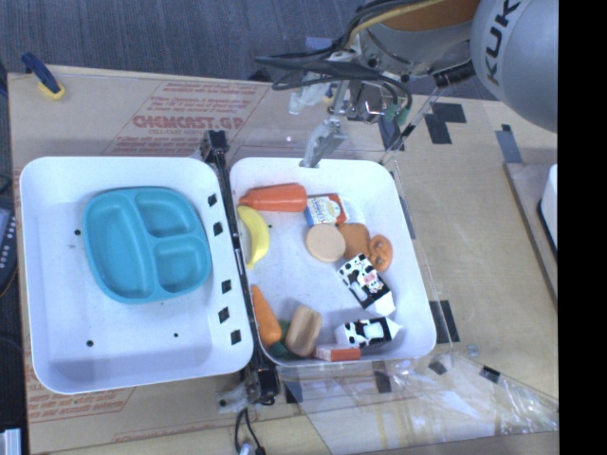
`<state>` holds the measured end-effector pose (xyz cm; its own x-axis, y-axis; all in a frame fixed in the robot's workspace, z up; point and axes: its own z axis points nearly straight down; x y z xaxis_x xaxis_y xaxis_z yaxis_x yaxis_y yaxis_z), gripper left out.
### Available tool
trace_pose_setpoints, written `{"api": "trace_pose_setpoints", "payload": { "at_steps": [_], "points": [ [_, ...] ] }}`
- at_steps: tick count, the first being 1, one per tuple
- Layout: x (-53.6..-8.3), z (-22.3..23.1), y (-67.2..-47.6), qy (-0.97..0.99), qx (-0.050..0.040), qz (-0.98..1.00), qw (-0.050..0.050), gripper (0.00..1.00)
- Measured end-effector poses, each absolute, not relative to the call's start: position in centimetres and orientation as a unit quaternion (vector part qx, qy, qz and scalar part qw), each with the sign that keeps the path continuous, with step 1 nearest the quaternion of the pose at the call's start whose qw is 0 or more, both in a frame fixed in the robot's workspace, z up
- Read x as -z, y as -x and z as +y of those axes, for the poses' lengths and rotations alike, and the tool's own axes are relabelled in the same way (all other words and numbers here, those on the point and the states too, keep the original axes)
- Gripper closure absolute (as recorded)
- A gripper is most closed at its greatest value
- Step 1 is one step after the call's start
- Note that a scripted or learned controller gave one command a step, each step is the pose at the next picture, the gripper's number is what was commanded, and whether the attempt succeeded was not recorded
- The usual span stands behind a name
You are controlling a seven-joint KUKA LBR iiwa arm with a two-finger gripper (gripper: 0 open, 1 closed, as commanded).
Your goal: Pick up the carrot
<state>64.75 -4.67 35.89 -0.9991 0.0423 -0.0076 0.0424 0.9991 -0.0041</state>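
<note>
My gripper (356, 145) hangs over the far rim of the right bin (410, 245), fingers apart, nothing between them. Carrot (266, 317) lies against that bin's left wall, near corner.

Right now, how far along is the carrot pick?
Nothing looks done yet: the carrot lies in the right bin, at its left wall near the front, beside a bread piece. In hand: the gripper hangs above the bin's far rim, holding nothing. Left: travel across the bin to the carrot, descend, grasp and lift.
</note>
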Motion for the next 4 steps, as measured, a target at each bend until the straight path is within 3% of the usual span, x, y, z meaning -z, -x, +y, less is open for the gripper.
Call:
{"api": "trace_pose_setpoints", "payload": {
  "at_steps": [1, 2, 3, 4],
  "points": [
    [-42.5, -3.9, -65.2, -0.040, 0.0037, 0.999, 0.005, 0.00],
    [-48.6, -3.5, -65.4, 0.071, 0.0023, 0.997, 0.005, 0.00],
    [-41.7, -1.6, -65.7, 0.243, 0.0006, 0.970, 0.000, 0.00],
    [-43.2, -1.6, -65.9, 0.244, 0.0040, 0.970, 0.004, 1.00]
  ]
}}
